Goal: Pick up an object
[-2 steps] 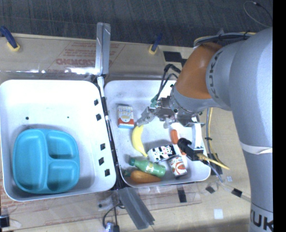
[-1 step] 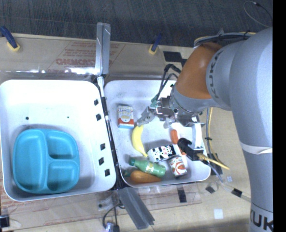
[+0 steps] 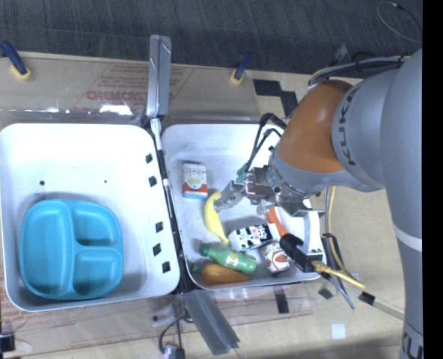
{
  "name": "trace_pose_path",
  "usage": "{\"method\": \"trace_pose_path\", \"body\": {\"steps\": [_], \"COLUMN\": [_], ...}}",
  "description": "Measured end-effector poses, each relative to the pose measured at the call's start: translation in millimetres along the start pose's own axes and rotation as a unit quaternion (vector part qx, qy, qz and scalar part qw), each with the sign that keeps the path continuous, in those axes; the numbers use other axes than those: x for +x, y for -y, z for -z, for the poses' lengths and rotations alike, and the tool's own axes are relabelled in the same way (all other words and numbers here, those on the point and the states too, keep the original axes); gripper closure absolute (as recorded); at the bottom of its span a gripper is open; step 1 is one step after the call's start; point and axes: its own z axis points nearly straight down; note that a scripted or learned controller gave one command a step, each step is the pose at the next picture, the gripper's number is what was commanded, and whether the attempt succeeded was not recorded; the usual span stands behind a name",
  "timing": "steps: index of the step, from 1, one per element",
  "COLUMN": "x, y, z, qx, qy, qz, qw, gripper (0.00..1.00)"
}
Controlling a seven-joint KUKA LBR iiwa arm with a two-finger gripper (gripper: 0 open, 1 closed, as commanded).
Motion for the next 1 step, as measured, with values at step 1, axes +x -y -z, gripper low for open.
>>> {"method": "trace_pose_path", "body": {"steps": [1], "x": [13.0], "y": [13.5], "z": [-87.4], "qx": [0.001], "qy": [0.000], "qz": [-0.007], "qw": [1.0000], "gripper": [0.00]}}
